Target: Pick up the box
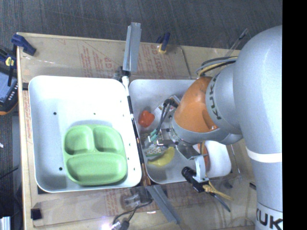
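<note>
Grey tool point(156, 139) sits on the speckled box point(154, 150); its grip state cannot be told.

A green divided tray point(95, 155) lies in the left bin point(43, 92) toward six o'clock. In the right bin point(144, 92), a red item point(146, 118) sits at nine o'clock, with what may be a yellow banana point(163, 158) below it.
</note>
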Tool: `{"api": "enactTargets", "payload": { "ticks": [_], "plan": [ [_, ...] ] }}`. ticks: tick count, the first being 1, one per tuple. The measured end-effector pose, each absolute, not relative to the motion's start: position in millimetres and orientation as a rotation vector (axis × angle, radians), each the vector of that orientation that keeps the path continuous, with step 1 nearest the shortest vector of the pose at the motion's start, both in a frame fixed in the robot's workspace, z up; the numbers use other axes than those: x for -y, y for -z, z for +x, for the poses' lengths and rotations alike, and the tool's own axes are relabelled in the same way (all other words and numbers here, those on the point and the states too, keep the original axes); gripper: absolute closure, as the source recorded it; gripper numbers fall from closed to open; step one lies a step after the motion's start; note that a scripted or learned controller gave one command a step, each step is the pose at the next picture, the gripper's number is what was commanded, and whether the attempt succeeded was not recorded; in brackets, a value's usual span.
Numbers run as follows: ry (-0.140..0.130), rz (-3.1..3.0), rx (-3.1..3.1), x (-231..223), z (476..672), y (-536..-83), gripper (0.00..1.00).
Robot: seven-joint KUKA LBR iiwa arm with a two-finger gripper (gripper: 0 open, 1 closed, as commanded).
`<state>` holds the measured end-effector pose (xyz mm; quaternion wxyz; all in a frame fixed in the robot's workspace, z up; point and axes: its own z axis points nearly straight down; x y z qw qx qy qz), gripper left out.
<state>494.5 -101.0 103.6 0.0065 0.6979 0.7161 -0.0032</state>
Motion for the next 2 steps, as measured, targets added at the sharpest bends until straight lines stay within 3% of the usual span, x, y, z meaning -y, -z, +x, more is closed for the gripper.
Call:
{"api": "enactTargets", "payload": {
  "ticks": [1, 2],
  "plan": [
    [0.000, 1.450, -2.783, 105.0, 483.7, -286.6, 1.00],
    [0.002, 1.516, -2.754, 42.9, 625.8, -205.4, 1.00]
  ]
}}
